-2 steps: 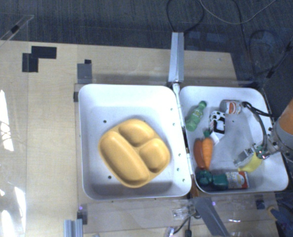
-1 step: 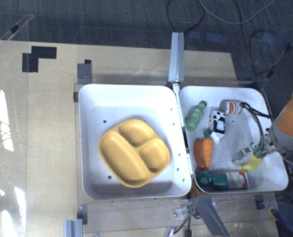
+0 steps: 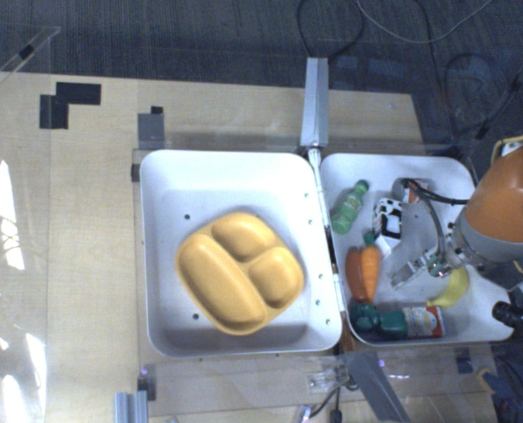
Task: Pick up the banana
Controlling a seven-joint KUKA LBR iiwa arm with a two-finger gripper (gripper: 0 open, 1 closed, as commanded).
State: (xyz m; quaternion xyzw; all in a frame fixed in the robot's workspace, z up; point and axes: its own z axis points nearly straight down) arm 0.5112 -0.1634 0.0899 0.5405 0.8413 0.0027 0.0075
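Observation:
The banana (image 3: 455, 287) is yellow and lies near the front right of the right bin (image 3: 478, 328). Part of it is covered by the arm's wrist. My gripper (image 3: 420, 270) is low inside this bin, just left of the banana and right of the carrot (image 3: 363, 273). It is open, and I see nothing held between its metal fingers (image 3: 404, 275). The arm's orange band (image 3: 506, 208) sits above the bin's right side.
The right bin also holds a light green bottle (image 3: 349, 205), a black-and-white object (image 3: 387, 217) and a dark green bottle with a red label (image 3: 395, 322) along the front wall. A yellow divided plate (image 3: 239, 271) lies in the left bin (image 3: 164, 192). Cables trail behind the bench.

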